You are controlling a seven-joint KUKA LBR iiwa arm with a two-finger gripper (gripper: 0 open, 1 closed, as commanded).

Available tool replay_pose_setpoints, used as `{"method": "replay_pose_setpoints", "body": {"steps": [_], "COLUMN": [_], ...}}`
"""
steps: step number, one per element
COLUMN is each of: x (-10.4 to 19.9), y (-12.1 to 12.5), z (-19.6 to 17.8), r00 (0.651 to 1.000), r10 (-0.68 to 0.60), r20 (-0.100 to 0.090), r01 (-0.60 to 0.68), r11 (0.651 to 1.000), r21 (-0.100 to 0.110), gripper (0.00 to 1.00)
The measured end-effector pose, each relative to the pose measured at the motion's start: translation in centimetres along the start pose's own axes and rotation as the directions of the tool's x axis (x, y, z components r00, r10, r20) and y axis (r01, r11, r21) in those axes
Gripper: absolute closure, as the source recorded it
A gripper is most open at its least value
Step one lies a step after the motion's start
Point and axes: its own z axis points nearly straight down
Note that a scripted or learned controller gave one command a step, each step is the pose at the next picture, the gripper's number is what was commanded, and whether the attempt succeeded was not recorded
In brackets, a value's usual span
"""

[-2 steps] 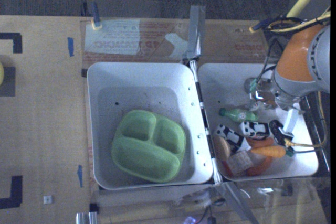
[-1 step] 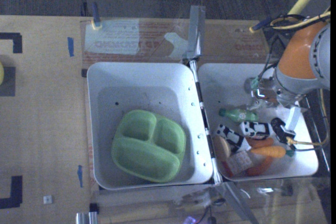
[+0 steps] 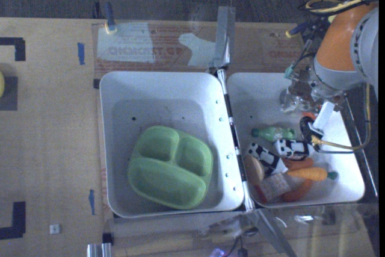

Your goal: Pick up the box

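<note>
Approach is the step in hand, by my reading: my pincer hangs over the upper part of the right bin, below the orange band of my arm, and nothing lies between its tips. Whether the pincer stands open or closed I cannot tell; the metal there is a blur against the white floor.

The box is a small tan-and-reddish carton low in that bin, at about six o'clock from my pincer and well apart from it. It lies flat and tilted, its long axis running from roughly eight o'clock to two o'clock, the upper end pointing toward the carrot.

It is crowded. A pale round thing, perhaps a bun, is just beside it at ten o'clock; the black-and-white cow toy lies at twelve o'clock; a reddish piece touches or nearly touches its three o'clock side. A green bottle lies further up.

The next move, as I judge it, calls for travelling down toward six o'clock, turning my wrist so the tips close across the carton's short side, and descending without nudging the carrot or the cow.

The left bin holds a green divided tray, no concern of mine.
</note>
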Motion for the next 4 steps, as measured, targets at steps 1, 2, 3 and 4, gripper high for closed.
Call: {"method": "replay_pose_setpoints", "body": {"steps": [1,2,3,4], "x": [0.0,2.2,1.5,1.2], "y": [0.0,-5.2,5.6,3.9], "z": [0.0,4.2,-4.9,-12.9], "r00": [1.0,0.995,0.999,1.0], "r10": [0.0,-0.103,-0.052,-0.013], "r20": [0.0,-0.001,0.0,0.0], "r01": [0.0,0.103,0.052,0.013], "r11": [1.0,0.995,0.999,1.0], "r21": [0.001,0.0,0.0,-0.001], "gripper": [0.0,0.0,0.0,0.0]}}
